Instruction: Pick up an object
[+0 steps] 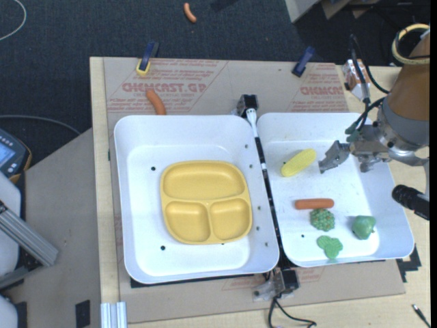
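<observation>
The grey two-finger gripper (334, 158), fingers apart and empty, should descend squarely over the yellow plastic corn cob (298, 162) near the right white bin's (382, 251) upper-left corner.

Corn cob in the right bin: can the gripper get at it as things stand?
Probably yes. The corn cob lies alone, apart from the other food, with the gripper just beside it and nothing between them.

Arm (410, 108) enters from right: rounded orange-brown band over pale grey metal wrist ring. Below wrist, grey machined block with darker bracket parts. End effector (332, 158): dull grey metal, angular, small dark details. Thin black cables loop from upper part of wrist down to tool block. Pale yellowish hose coil behind arm at top right. Screws, markings too small to tell.
</observation>
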Controlling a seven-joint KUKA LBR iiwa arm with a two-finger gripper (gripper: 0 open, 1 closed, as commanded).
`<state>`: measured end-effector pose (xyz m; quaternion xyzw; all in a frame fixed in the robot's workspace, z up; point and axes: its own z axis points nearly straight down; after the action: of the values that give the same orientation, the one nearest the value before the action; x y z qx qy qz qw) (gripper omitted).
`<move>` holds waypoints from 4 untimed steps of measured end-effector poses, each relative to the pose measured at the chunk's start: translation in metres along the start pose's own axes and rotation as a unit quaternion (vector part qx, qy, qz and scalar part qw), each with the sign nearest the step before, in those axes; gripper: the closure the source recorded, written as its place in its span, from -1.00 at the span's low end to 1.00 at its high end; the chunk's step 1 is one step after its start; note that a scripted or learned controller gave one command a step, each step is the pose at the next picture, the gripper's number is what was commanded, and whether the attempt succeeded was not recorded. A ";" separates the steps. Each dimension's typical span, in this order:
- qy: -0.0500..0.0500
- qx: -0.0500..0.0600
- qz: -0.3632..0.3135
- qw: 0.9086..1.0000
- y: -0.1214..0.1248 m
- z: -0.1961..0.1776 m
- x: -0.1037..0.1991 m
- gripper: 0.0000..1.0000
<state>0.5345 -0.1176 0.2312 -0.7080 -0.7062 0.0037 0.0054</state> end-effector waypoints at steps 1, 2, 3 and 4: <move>-0.001 -0.006 -0.001 1.000 0.002 -0.006 0.000 -1.00; 0.000 -0.003 -0.001 1.000 -0.001 0.040 0.007 -1.00; 0.000 -0.003 -0.001 1.000 -0.002 0.096 0.018 -1.00; 0.000 -0.003 -0.001 1.000 -0.002 0.149 0.019 -1.00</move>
<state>0.5308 -0.0987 0.0822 -0.7075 -0.7067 0.0014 0.0029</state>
